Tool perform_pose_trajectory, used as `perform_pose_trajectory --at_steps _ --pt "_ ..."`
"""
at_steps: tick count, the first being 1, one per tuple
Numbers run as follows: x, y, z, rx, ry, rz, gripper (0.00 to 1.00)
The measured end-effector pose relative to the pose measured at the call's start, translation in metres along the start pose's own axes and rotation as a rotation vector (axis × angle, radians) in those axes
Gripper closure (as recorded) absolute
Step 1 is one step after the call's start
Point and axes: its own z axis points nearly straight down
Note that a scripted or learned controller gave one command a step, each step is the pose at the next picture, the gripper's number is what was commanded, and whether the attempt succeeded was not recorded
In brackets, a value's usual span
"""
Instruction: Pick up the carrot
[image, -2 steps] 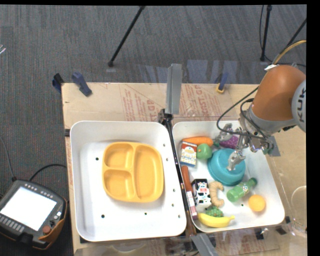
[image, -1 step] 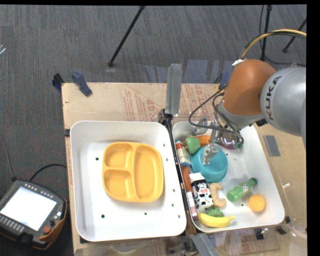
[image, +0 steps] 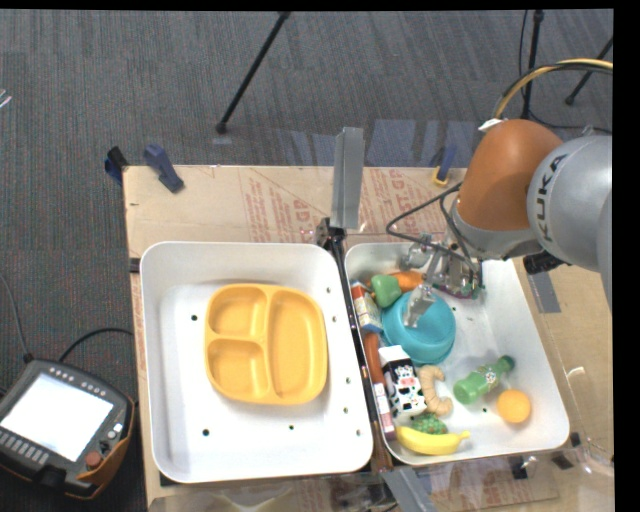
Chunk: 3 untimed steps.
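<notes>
Hovering over the far part of the right bin, my gripper, whose grip state I cannot tell, has the carrot just to its left near the bin's far edge, its long axis running roughly along that edge.

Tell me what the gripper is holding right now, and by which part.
Nothing that I can see. The gripper hangs above the blue bowl, just right of the carrot, with no object visible between its fingers.
</notes>
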Motion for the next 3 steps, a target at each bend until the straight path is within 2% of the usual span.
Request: perform_pose_trajectory --at_steps 1,2,3 --pt "0.016 0.015 -0.001 0.005 -0.014 0.017 0.00" --pt "0.106 -0.015 -0.033 0.008 0.026 0.050 0.00" --pt "0.158 -0.050 -0.005 0.003 -0.005 0.061 0.00"
